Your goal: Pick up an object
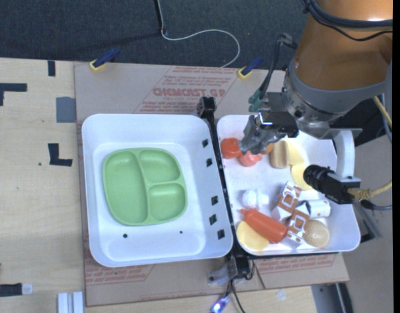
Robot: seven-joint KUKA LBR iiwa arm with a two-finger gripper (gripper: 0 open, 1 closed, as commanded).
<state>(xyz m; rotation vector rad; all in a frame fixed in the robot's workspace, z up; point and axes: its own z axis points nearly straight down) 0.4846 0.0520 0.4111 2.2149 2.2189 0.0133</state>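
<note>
On the left, the left bin is white, shallow, w/ smooth plastic walls and rounded corners; inside lies a green tray, matte plastic, w/ three compartments, flat on the bottom. It sits on the cardboard sheet w/ red print, over the wooden surface. Moving right, black clips run along the wall where the bins meet. The right bin holds the small things: a red-orange round piece near the top-left corner, a pink-red piece just beside it, a tan rounded thing, a small white piece, an orange carrot-like toy lying over a yellow disc, and a white-and-brown patterned box, all look like smooth plastic or card. The gripper hangs low over the red pieces, almost touching them as I judge. Whether the fingers are open or closed I cannot tell; they are dark and blurred against the bin. Progress: nothing is seen lifted or clamped, so the pick is not done yet; I think the approach is made, and the closing and lifting are left.
</note>
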